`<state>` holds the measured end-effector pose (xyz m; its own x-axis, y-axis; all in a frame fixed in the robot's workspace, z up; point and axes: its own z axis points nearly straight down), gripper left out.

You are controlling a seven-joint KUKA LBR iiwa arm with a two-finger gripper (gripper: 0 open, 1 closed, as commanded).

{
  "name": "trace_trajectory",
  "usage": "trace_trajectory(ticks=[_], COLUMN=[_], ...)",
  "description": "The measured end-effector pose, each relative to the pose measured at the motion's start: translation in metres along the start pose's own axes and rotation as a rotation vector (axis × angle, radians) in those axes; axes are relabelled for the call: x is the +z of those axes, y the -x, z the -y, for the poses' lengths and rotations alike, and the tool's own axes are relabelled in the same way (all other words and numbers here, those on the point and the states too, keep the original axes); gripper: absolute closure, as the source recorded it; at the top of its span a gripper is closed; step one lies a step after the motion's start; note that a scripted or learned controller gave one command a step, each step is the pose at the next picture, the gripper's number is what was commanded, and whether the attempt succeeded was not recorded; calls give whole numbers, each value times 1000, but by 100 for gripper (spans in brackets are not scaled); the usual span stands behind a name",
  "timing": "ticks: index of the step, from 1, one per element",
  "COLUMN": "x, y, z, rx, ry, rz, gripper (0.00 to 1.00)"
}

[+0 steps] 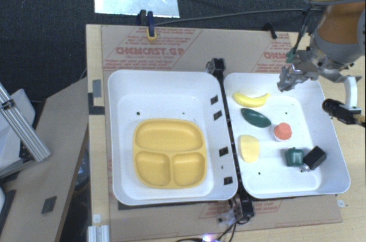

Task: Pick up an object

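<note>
Claw above the right bin's far edge, banana just left of it.

In the left bin point(120, 121) sits a yellow tray point(169, 152). In the right bin point(334, 178), the banana point(250, 99) lies crosswise, long axis left to right, ends curling up; below it are a green piece point(255, 118), a pale slice point(249, 148) and a red ball point(282, 131). The gripper point(286, 82) hangs just right of the banana; whether it is apart or together, I cannot tell. The banana looks the nearest pick.
</note>
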<state>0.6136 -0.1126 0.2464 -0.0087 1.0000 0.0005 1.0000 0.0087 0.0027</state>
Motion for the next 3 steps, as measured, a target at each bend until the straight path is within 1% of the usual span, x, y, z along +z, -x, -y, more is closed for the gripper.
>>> trace_trajectory(ticks=[1,2,3], x=[14,5,20], y=[-51,-108,-160], z=[0,0,6], rx=[0,-2,-1], ry=[-1,0,-2], rz=[0,-1,-1], gripper=[100,100,100])
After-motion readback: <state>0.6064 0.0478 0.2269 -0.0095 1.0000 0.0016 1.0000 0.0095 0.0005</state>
